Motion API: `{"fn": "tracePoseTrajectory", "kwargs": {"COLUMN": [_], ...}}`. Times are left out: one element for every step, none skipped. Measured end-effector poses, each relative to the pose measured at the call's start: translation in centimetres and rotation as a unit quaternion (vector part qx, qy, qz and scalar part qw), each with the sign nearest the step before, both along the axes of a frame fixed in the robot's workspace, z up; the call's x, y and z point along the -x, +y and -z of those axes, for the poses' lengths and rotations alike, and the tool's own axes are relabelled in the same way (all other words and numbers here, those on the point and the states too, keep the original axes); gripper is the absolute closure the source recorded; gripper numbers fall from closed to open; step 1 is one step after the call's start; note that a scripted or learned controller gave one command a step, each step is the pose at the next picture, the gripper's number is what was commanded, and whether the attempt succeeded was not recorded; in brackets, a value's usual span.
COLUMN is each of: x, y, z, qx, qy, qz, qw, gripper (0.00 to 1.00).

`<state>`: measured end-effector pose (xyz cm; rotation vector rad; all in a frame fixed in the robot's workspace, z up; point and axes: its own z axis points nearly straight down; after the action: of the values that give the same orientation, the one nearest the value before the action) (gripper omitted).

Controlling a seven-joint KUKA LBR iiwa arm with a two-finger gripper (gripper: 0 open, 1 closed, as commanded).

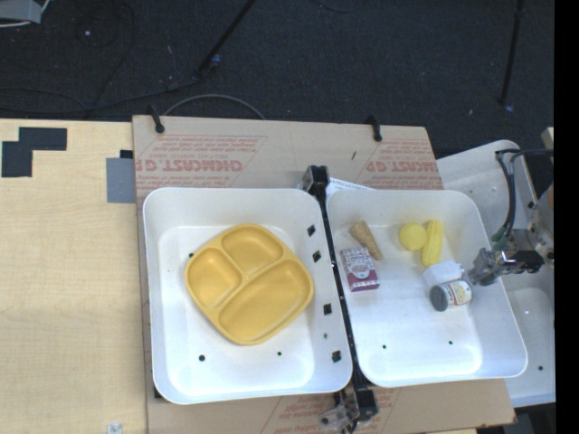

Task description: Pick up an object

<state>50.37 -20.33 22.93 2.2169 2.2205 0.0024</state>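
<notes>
The right bin (425, 369) holds a tan cone-shaped piece (365, 237), a yellow ball (412, 235), a yellow corn cob (433, 240), a small pink carton (359, 269) and a small jar (451, 293) lying on its side with a dark lid. A white cup-like piece (441, 272) lies just above the jar. My gripper (486, 269) hangs over the bin's right wall, just right of the jar and the white piece. Nothing shows between its tips.
The left bin (172, 351) holds a yellow divided plate (251, 283). A black divider (333, 287) runs between the two bins. Cardboard lies under both bins, and a white surface (534, 333) lies to the right.
</notes>
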Motion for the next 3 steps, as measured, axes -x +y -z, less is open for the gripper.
{"fn": "tracePoseTrajectory", "kwargs": {"x": [0.0, -0.3, -0.4], "y": [0.0, 4.3, 9.4], "z": [-0.2, 0.3, -0.7], "qx": [-0.0012, -0.0022, -0.0016], "qy": [0.003, 0.004, 0.003], "qz": [0.0, -0.001, -0.001], "qw": [1.0, 1.0, 1.0], "gripper": [1.0, 1.0, 1.0]}}
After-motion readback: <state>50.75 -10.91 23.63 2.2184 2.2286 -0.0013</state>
